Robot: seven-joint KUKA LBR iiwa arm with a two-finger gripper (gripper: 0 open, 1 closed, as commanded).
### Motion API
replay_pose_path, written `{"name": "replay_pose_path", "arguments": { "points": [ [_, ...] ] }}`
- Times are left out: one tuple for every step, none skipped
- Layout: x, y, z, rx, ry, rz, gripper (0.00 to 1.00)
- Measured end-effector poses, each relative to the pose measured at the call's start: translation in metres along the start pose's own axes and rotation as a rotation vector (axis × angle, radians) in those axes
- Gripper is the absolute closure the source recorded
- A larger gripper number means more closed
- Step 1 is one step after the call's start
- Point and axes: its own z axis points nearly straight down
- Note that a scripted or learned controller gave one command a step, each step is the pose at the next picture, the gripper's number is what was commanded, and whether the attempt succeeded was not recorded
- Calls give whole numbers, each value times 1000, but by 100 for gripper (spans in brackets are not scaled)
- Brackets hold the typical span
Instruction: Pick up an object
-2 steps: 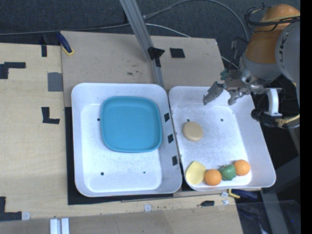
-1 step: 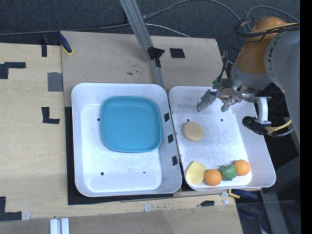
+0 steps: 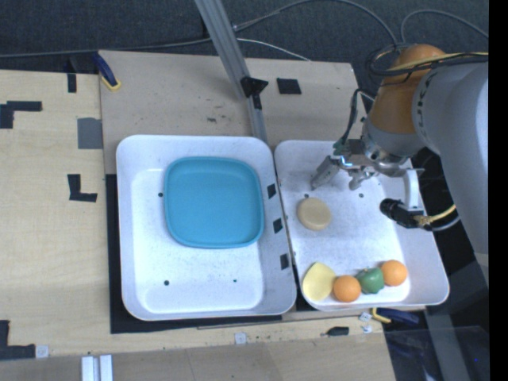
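In the camera view, your gripper [image 3: 340, 178] is hanging over the far part of the right bin [image 3: 421, 236], its two fingers spread wide apart with nothing between them. The nearest thing to pick is the tan puck [image 3: 314, 213], which is lying just below and slightly left of the fingers, apart from everything else. To do this step well, you are wanting to centre the spread fingers over the puck, come straight down so that one finger is passing on each side of it, and close only once both are level with its edge; it looks low and rounded, so a shallow grip is likely to slip off. Counting now: you are looking at two bins, the left bin [image 3: 135, 213] carrying one blue plate [image 3: 213, 201]. The right bin is holding five things: one puck, one yellow piece [image 3: 317, 282], two orange balls [image 3: 346, 289] [image 3: 394, 273] and one green piece [image 3: 370, 279] between them, clustered along the near edge.
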Motion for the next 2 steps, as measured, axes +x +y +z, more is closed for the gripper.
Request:
{"name": "replay_pose_path", "arguments": {
  "points": [
    [0, 0, 35, -4, -1, 0, 0],
    [0, 1, 24, -6, -2, 0, 100]
  ]
}}
